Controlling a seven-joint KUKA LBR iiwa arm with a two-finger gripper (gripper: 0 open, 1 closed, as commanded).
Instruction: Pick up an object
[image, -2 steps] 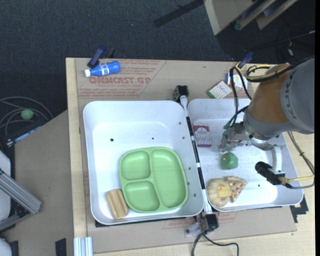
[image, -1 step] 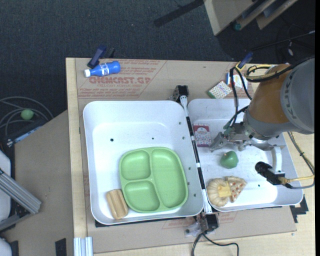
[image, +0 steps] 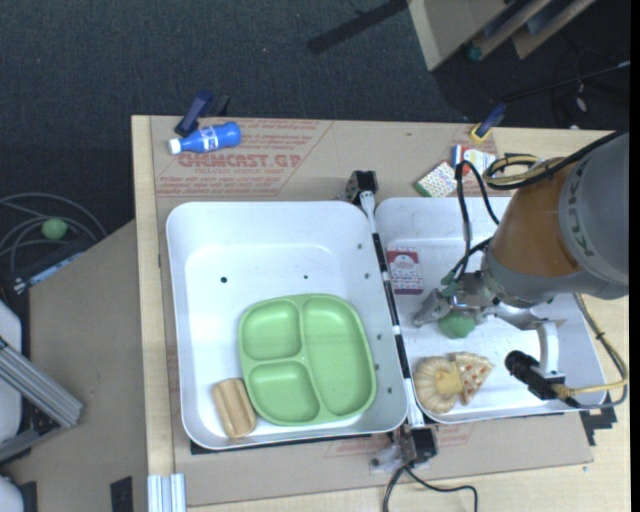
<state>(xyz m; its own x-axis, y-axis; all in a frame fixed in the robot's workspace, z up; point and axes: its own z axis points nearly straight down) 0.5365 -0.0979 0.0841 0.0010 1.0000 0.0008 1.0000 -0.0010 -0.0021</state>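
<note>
Left bin (image: 190, 260) holds a green divided plate (image: 305, 355). Arm (image: 540, 235) reaches into right bin (image: 430, 215). Pastry slice (image: 452, 380) lies at that bin's front, red-white packet (image: 403, 270) by its left wall. Tan block (image: 233, 406) touches the plate's front-left corner. Gripper (image: 447, 305) sits low against small green ball (image: 458, 324), mid right bin; how far open, cannot tell.

Count: two white bins (image: 183, 300), one green divided tray (image: 305, 358), one tan block (image: 233, 407), one red-and-white packet (image: 403, 270), one small green ball (image: 458, 325), one pale pizza-like piece (image: 453, 380), one blue-and-white bottle (image: 207, 138) on the counter (image: 300, 480).
</note>
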